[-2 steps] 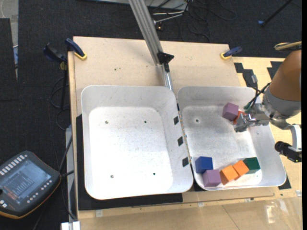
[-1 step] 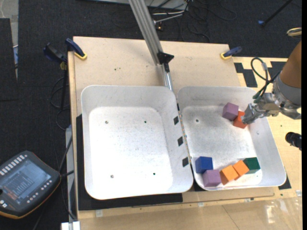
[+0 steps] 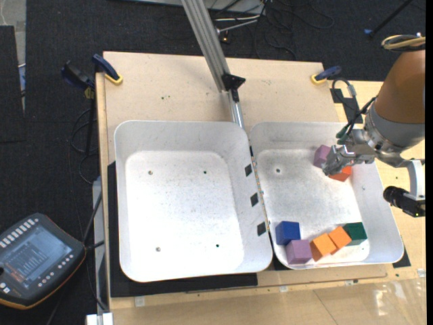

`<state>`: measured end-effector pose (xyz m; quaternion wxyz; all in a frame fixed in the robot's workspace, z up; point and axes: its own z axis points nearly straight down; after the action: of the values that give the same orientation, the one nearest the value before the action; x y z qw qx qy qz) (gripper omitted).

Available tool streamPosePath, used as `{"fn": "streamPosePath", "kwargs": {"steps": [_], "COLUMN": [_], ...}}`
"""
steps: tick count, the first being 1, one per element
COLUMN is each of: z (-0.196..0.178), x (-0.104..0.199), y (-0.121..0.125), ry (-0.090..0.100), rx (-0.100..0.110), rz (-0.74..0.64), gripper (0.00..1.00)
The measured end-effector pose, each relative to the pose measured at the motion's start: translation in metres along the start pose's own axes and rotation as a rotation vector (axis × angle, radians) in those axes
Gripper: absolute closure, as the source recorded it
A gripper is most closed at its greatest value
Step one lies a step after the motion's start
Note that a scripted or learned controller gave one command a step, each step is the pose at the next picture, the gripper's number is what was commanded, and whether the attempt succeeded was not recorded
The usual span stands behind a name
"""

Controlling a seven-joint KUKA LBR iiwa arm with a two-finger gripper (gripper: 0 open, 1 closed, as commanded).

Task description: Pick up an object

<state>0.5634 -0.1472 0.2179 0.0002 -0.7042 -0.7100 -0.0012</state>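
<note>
Camera view: jaws above red block (image 3: 343, 173), beside tilted purple block (image 3: 322, 156).

Both white bins (image 3: 181, 202) look like smooth moulded plastic, faintly glossy and speckled with dark flecks. The bench (image 3: 169, 87) top is pale, matt wood board. The coloured blocks (image 3: 318, 242) at the right bin's near edge look matt. The slanted pole (image 3: 203, 29) looks like brushed metal.

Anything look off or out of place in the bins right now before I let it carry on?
Nothing stands out. Four blocks sit bunched at the right bin's near edge: blue, purple, orange, green. The gripper is low beside a mauve block and a red-orange one.
</note>
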Motion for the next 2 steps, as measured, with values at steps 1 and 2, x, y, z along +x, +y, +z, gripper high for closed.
{"fn": "streamPosePath", "kwargs": {"steps": [1,2], "z": [0.004,-0.011], "x": [0.052,0.108], "y": [-0.007,-0.005], "ry": [0.0,0.0], "rx": [0.002,-0.002], "rz": [0.0,-0.002], "gripper": [1.0,1.0]}}
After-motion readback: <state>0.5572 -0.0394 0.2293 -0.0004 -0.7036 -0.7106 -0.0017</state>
